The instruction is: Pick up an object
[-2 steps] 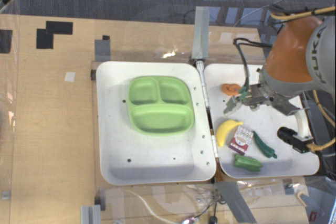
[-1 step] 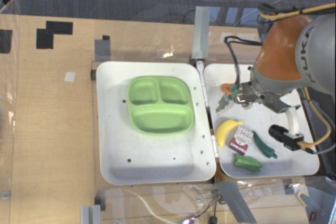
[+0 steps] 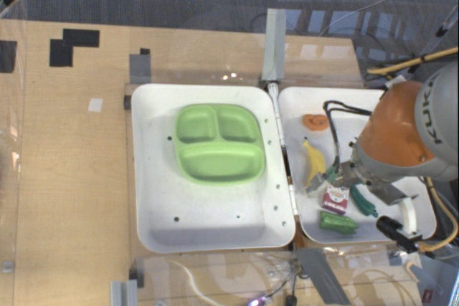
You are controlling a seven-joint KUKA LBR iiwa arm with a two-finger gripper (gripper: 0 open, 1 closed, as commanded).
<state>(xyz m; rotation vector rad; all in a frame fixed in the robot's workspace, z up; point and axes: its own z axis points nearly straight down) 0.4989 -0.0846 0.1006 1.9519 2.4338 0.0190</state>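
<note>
From where I stand the gripper [image 3: 338, 174] hangs among the banana [image 3: 314, 160], small carton [image 3: 334, 200] and green pepper [image 3: 338, 223] at the right bin's [image 3: 294, 118] six o'clock, its grip impossible to judge, so it may nudge neighbours aside.

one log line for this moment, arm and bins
arm: low over right bin | nearby: banana, small carton, green pepper | left bin: green divided plate
</note>
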